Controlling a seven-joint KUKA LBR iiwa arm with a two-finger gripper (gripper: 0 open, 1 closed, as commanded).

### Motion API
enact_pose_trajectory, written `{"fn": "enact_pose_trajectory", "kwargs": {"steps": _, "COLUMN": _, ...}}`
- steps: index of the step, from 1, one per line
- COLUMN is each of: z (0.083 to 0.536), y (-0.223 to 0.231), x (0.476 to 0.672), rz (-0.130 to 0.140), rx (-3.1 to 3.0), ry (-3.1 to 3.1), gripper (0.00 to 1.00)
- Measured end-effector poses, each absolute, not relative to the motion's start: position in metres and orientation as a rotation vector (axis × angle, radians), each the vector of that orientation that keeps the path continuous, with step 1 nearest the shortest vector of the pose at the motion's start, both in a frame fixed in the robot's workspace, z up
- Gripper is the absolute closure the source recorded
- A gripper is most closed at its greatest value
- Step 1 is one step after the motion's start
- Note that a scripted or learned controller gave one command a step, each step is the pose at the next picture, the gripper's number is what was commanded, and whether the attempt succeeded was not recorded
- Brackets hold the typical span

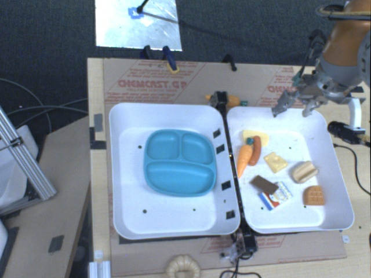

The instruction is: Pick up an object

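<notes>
End effector hangs over far rim of right bin, fingers spread, nothing betw. them. In that bin: carrot, cheese, bread roll, waffle, brown bar, small packet. Left bin has blue plate.

The arm runs off the right edge just behind the gripper; well below the gripper, a pale ring is cut by the bottom edge; the packet under the brown bar has unreadable print.
</notes>
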State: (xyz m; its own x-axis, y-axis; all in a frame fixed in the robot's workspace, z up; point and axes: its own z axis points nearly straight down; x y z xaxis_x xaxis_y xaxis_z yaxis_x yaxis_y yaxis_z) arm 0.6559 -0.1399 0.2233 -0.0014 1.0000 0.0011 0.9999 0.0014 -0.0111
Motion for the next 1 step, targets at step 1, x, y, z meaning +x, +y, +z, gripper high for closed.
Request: {"fn": "enact_pose_trajectory", "kwargs": {"steps": 1, "z": 0.2325, "y": -0.1394, "x": 0.6580, "rz": -0.002, "rx": -2.219, "ry": -2.226, "gripper": 0.00}}
